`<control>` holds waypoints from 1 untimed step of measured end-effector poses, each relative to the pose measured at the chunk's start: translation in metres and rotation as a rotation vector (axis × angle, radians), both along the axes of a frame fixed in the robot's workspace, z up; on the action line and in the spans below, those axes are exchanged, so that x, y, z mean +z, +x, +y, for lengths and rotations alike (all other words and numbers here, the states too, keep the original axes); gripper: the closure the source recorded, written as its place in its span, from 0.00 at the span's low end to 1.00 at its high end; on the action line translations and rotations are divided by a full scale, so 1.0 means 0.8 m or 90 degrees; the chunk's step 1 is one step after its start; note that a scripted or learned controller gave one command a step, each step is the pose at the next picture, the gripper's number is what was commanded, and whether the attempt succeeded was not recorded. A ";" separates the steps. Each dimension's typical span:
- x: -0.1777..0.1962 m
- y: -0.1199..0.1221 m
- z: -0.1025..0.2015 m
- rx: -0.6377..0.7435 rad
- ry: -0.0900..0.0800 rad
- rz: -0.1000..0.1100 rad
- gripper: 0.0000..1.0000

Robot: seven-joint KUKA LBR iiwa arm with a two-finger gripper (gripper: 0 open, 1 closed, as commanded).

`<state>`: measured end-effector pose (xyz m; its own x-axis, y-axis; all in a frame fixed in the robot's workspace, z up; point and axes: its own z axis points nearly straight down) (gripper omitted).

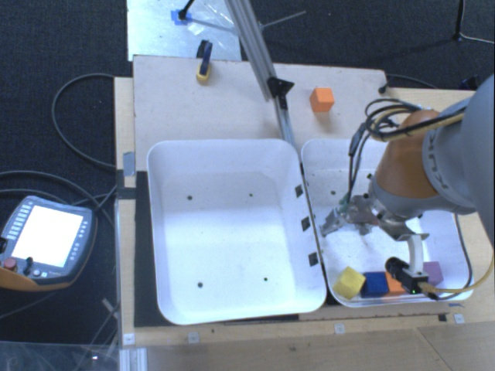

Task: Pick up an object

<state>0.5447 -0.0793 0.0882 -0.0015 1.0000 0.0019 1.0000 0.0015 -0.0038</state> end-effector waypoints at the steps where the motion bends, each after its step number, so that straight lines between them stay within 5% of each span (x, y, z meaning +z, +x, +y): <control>1: 0.004 0.068 -0.002 0.003 -0.002 -0.007 0.00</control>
<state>0.5990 -0.0805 0.0914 -0.0062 1.0000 -0.0011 1.0000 0.0062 0.0071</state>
